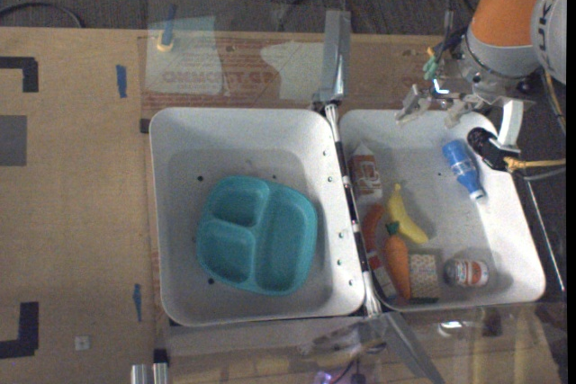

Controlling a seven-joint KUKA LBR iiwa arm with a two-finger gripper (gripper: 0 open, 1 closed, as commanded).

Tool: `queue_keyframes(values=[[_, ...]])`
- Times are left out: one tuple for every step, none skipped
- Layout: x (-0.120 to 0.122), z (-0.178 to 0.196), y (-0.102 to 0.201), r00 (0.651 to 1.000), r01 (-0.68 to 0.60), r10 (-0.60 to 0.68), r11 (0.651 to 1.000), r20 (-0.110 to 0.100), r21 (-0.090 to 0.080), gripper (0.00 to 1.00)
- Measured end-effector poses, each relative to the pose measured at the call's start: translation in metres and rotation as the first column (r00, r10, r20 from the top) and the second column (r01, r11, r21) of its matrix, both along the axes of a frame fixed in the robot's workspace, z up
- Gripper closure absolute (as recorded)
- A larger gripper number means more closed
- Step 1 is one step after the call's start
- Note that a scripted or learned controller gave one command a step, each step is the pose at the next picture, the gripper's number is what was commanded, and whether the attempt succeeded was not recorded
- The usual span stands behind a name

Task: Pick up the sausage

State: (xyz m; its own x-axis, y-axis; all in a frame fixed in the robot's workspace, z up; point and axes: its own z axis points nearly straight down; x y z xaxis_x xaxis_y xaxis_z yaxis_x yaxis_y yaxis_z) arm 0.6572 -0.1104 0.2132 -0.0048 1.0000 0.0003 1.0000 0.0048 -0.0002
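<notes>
Your claw (438, 106) hovers over the far rim of the right bin (513, 283), at about twelve o'clock of that bin, its fingers spread and nothing between them. The sausage (372, 227), as best I can judge, is the reddish piece lying against the bin's left wall, at about eight o'clock from the bin's middle, partly hidden. It sits tight among neighbours: the banana (404, 218) just to its right, the carrot (397, 263) touching near its lower end, a small carton (364, 174) just above. You should travel toward seven o'clock, turn the fingers across the sausage's short width, and descend carefully so one finger slips between sausage and wall.
</notes>
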Motion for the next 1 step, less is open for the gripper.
queue_keyframes(values=[[0.0104,0.0374,0.0398,0.998,0.057,-0.057,0.998,0.004,-0.001,0.00]])
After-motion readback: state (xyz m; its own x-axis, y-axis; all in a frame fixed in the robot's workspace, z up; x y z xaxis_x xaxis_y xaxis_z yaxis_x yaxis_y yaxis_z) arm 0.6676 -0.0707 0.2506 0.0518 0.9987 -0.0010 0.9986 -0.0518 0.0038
